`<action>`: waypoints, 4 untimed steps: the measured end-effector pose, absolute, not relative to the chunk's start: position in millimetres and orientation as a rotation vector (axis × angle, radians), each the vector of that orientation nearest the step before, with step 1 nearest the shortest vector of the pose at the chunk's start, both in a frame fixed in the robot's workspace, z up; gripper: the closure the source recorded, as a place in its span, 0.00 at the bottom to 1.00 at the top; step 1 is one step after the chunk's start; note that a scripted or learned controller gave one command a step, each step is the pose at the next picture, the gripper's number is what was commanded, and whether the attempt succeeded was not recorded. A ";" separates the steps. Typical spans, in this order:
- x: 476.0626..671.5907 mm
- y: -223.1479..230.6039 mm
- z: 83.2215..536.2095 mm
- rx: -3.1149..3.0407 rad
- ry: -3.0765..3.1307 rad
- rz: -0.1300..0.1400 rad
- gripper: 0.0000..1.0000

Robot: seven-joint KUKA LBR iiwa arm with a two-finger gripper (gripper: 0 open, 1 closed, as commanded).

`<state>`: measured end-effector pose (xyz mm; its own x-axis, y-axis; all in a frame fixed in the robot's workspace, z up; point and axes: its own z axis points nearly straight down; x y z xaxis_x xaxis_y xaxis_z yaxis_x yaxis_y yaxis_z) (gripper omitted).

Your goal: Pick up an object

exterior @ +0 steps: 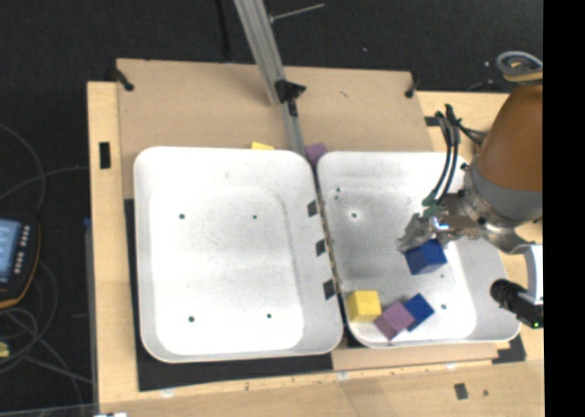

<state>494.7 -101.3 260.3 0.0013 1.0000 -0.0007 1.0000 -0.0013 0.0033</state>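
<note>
The arm [512, 150] comes in from 3 o'clock and bends down over the right bin [366, 177]. The gripper [422, 234] is low in that bin, a bit toward 4 o'clock from the middle of the picture. A blue block [426, 256] sits right under the gripper, on its 6 o'clock side. The block looks tilted and touches the gripper tips, or is very close to them. I cannot tell if the gripper is squeezing it or not, because the gripper parts are small and blurry.

Three more blocks lie near the 6 o'clock edge of the right bin. A yellow block [364, 304] is at 7 o'clock from the gripper. A purple block [395, 318] is just beside it, and a second blue block [419, 308] touches the purple one. These three are well apart from the gripper.

The left bin [228, 251] is at 9 o'clock from the gripper. A small yellow block [262, 145] peeks out at its 12 o'clock edge, and a small purple block [315, 152] sits between the two bins there. Both bins rest on the tan tabletop [201, 104].
</note>
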 end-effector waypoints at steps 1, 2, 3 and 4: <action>532.1 -49.4 288.6 2.210 2.228 0.006 1.00; 514.7 19.5 195.5 2.219 2.234 -0.006 1.00; 527.4 -12.6 196.0 2.223 2.219 -0.001 1.00; 551.2 59.3 196.4 2.211 2.230 0.002 1.00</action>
